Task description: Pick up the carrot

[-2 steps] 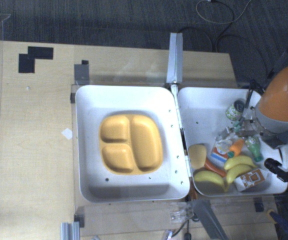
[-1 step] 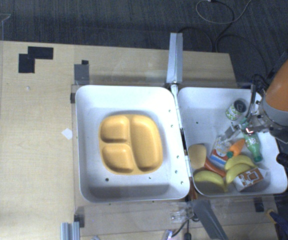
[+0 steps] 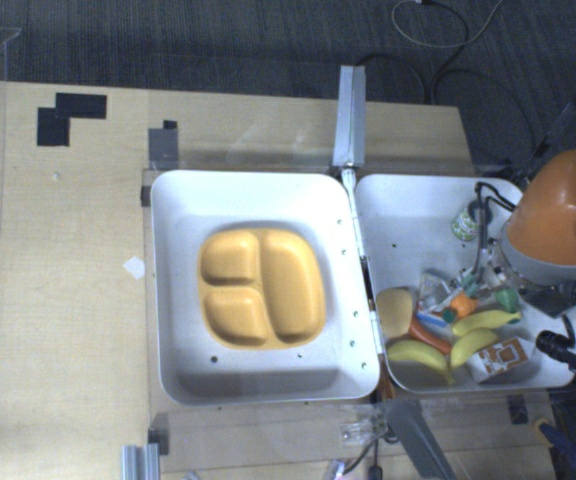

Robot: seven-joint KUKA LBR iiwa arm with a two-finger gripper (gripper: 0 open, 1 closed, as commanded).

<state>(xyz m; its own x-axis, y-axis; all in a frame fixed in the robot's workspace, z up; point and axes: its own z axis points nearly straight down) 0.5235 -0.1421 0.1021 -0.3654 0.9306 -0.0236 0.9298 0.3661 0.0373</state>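
Camera view: starting at the near edge of the right-hand bin (image 3: 408, 208), a heap of toy food lies packed together: smooth yellow bananas (image 3: 478, 333), a tan, rounded, bread-like piece (image 3: 396, 311) and a small printed carton (image 3: 503, 356). The carrot (image 3: 430, 332), a slim glossy orange stick, lies in that heap, between the bananas. Just beyond the heap the pincer (image 3: 483, 286) hangs low under the arm's orange band (image 3: 558, 208); whether it is parted or closed cannot be told. Judging from this, the carrot is not lifted, so the grasp and raise remain. Beside this bin, its neighbour holds a matte yellow divided tray (image 3: 263, 286) on the pale wooden counter (image 3: 58, 298).
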